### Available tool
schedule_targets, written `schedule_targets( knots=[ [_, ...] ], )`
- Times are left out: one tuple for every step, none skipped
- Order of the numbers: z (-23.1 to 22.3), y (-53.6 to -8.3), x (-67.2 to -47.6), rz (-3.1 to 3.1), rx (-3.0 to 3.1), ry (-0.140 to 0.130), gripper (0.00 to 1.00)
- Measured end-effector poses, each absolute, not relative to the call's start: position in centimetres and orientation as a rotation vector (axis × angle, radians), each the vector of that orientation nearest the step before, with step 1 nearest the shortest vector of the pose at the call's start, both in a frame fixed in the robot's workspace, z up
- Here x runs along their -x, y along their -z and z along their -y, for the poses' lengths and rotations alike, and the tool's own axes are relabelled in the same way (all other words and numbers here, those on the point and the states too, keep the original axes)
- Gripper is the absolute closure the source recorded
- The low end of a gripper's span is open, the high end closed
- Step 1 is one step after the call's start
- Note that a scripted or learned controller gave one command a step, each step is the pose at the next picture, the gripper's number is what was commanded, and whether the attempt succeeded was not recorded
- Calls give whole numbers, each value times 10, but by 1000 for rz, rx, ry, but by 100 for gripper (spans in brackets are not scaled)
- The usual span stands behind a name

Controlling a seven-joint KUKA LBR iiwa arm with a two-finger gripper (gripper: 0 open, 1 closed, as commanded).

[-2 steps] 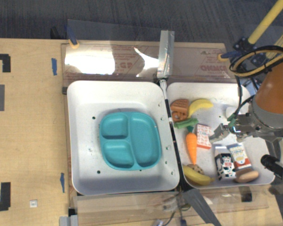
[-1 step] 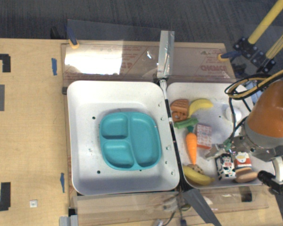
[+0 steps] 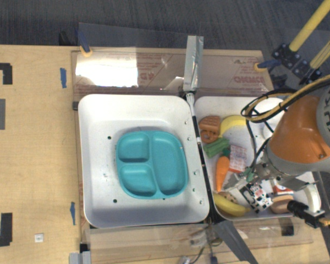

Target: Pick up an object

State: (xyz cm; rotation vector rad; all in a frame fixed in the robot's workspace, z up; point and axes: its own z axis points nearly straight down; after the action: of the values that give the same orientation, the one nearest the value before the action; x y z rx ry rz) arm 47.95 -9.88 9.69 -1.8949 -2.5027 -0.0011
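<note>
Looking down from the fixed overhead camera, I see my two shallow white plastic bins side by side on the bench. The left bin (image 3: 93,125) holds a teal plastic plate with three compartments (image 3: 152,164), lying flat near its middle. The right bin (image 3: 204,108) holds the clutter I am meant to pick from: a brown rounded toy food piece (image 3: 209,126) at the top, a pale yellow curved piece (image 3: 234,124) just beside it, a green block-shaped piece (image 3: 216,147) below those, an orange plastic carrot (image 3: 222,172) standing lengthwise under the green one, a white card with red print (image 3: 238,157) to its right, and a yellow plastic banana (image 3: 229,204) along the bin's lower edge.

My grey arm with its orange band (image 3: 298,133) reaches in from the right, and my gripper (image 3: 253,190) is low in the right bin, just above the banana and close beside the carrot's lower end. My own wrist and cabling crowd that spot, so I cannot tell how the gripper is set, or whether it touches anything.

As I judge it, the task is at the reaching stage: I am down among the objects, none is visibly lifted, and the grasp and raise are left to do.
</note>
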Motion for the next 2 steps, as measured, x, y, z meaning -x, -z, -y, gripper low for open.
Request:
schedule_targets(
  knots=[
    [109,-88,-552,2438,1992,6,0],
    [109,-99,-553,2441,1994,10,100]
  ],
)
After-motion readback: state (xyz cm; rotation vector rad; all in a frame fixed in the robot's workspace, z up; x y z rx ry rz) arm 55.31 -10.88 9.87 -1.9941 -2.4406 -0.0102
